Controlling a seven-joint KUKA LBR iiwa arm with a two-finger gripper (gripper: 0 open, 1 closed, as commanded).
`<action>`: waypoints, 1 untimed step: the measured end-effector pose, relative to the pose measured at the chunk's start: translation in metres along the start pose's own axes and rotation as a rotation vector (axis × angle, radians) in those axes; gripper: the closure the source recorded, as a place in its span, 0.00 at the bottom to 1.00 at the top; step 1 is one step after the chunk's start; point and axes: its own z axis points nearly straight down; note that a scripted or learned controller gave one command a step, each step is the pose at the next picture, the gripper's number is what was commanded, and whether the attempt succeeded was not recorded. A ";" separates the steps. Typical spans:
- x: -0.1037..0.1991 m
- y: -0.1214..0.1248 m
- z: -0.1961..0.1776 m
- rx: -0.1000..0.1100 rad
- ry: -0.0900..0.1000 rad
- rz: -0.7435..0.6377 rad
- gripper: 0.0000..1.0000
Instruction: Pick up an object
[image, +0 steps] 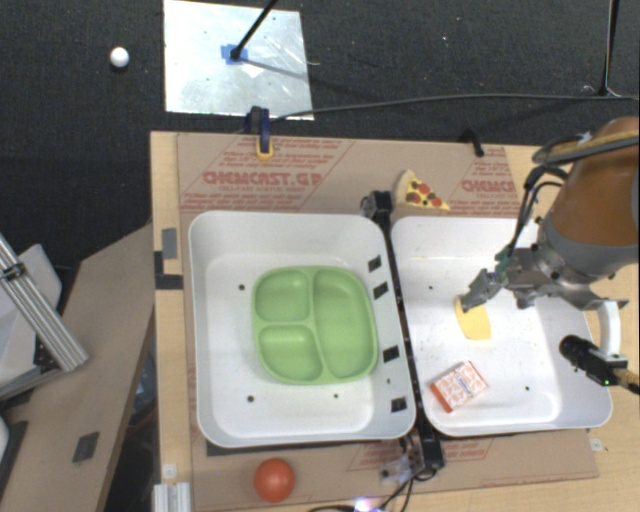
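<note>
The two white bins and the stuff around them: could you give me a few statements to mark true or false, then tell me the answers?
1. The green divided plate lies in the left bin. True.
2. The yellow block lies in the left bin. False: it lies in the right bin, just under the gripper.
3. The red-and-white packet lies in the right bin, nearer the camera than the yellow block. True.
4. The orange ball sits on the green plate. False: it rests on the bench, outside the bins, in front of the left one.
5. The pizza-slice toy lies outside the bins, behind the right one. True.
</note>
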 end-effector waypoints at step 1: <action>0.000 0.003 -0.006 -0.013 -0.002 -0.003 0.00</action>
